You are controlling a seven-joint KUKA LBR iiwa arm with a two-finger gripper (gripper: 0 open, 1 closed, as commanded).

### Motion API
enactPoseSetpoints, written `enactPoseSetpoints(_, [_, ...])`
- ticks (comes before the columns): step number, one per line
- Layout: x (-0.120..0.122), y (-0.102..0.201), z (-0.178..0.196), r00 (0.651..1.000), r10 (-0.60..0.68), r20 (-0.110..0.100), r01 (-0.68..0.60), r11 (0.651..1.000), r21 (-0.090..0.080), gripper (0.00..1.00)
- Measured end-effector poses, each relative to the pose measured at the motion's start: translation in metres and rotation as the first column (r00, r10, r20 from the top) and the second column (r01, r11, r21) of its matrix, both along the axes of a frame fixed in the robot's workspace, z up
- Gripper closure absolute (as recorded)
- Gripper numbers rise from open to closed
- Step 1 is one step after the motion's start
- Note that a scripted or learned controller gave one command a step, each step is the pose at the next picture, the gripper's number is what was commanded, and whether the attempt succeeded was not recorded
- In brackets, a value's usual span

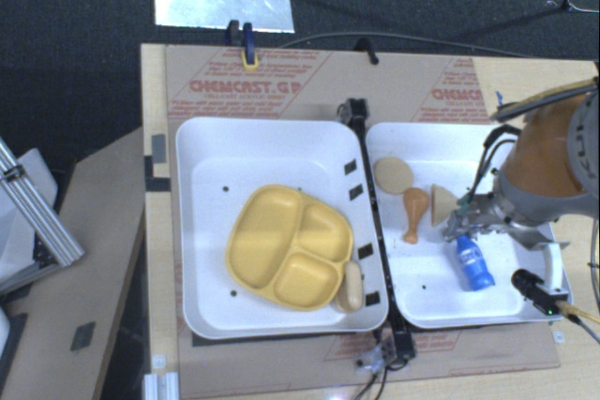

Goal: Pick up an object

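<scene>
Gripper is positioned over the blue plastic bottle; finger state cannot be told. Slippage is risked by the bottle's rounded body.

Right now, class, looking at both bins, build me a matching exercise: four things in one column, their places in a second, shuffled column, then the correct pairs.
Things:
1. yellow divided tray
2. blue bottle
3. round tan disc
4. gripper

Places:
A. right bin, top left area, near the divider between the bins
B. left bin, middle
C. right bin, just above the bottle's top end
D. right bin, lying right of the wooden pieces

Pairs: 1-B, 2-D, 3-A, 4-C
</scene>
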State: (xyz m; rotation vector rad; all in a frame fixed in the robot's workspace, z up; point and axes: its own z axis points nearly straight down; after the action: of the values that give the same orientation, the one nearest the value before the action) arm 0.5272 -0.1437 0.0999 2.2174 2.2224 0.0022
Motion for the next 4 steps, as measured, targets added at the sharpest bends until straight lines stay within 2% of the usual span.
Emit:
enactPoseSetpoints(1, [-0.001,-0.005,0.063,1.0,0.001,0.005,-0.001,1.0,-0.002,1.0])
enactPoseSetpoints(3, [0.002,-0.011,0.158,1.0,0.003,0.005,-0.003,1.0,-0.001,1.0])
enactPoseSetpoints(4, [-0.003,0.043,0.151,1.0,0.006,-0.001,-0.006,1.0,0.001,1.0])
